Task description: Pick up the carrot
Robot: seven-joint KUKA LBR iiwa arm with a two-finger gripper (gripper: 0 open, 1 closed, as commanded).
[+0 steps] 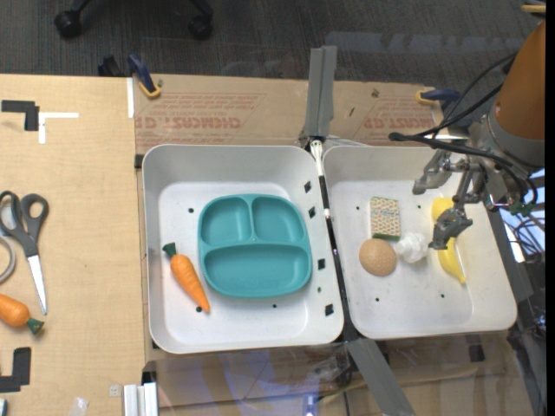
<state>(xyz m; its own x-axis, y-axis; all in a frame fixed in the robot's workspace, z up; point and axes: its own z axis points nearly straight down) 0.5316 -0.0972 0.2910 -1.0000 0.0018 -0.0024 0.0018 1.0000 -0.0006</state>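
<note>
Worktop: carries two white bins side by side.
Left bin: teal tray at centre.
Right bin: banana at 3 o'clock, sponge, brown ball.
End effector: over the banana, fingers parted, nothing between them.
Carrot: left bin, 8 o'clock of the tray, just beside it.

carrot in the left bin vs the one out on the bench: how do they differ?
The carrot in the left bin lies whole beside the teal divided plate, leaf end toward the back. The carrot on the bench sits outside both bins near the scissors, cut off by the frame edge, leaf end toward the front. Both are orange with green tops.
</note>
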